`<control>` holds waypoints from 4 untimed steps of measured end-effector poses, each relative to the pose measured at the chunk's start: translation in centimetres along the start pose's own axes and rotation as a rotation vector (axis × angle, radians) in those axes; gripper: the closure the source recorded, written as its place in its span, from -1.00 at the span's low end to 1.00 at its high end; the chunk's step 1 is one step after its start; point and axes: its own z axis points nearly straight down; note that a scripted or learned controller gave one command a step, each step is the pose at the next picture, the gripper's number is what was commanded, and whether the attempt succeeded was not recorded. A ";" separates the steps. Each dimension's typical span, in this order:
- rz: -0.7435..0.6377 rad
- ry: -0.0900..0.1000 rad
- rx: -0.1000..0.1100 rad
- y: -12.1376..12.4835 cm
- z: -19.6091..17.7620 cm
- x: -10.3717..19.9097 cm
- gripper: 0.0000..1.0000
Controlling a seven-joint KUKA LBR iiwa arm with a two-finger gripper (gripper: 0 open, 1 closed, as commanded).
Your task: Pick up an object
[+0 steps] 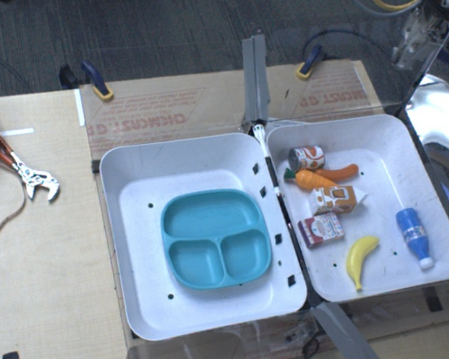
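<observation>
Objects for picking lie in what we see as the right bin (419,159): a small can (308,157) at the far side, a carrot (325,176) just near of it, two little cartons (331,212), a banana (361,258) and a blue bottle (414,236). The left bin (128,228) holds a teal divided plate (216,238). We cannot tell the pincer's state.
</observation>
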 end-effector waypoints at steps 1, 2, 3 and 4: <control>0.003 -0.003 0.009 -0.1 -0.7 0.1 1.00; 0.008 -0.006 0.018 -0.1 -1.3 0.3 1.00; 0.013 -0.009 0.027 -0.1 -1.9 0.4 1.00; 0.019 -0.013 0.037 0.0 -2.6 0.6 1.00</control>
